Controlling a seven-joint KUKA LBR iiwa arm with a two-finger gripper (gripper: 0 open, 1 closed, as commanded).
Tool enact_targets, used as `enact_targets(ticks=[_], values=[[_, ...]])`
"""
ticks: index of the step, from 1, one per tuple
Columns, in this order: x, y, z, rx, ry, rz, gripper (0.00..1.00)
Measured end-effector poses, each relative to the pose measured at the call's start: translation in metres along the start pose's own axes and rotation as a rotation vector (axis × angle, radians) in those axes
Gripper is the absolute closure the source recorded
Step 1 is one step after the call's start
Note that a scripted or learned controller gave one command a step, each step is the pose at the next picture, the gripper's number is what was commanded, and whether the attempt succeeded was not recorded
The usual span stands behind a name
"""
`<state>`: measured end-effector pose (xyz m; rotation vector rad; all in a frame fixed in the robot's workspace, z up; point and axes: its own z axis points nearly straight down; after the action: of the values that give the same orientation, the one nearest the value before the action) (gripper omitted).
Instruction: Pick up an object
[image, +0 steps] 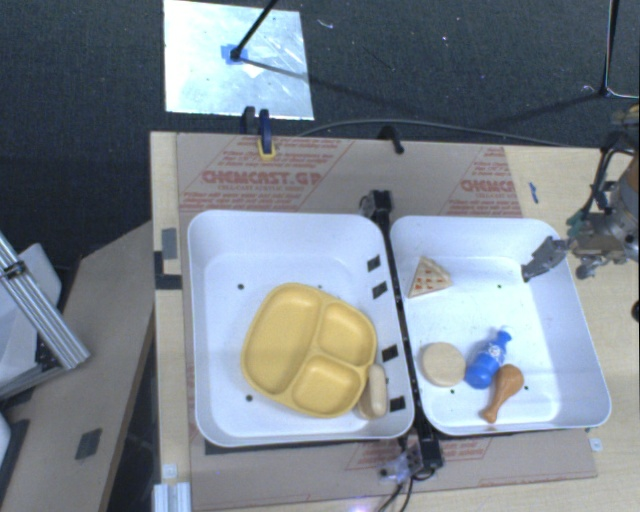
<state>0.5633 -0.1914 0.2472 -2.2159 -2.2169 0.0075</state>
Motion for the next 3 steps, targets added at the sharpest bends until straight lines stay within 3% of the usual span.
enact_targets(ticks=[1, 3], values=[[0.000, 0.002, -0.006, -0.010, -0.002, -0.003, 0.00], [0.008, 0.004, 0.119, -0.005, 0.000, -0.001, 0.00]])
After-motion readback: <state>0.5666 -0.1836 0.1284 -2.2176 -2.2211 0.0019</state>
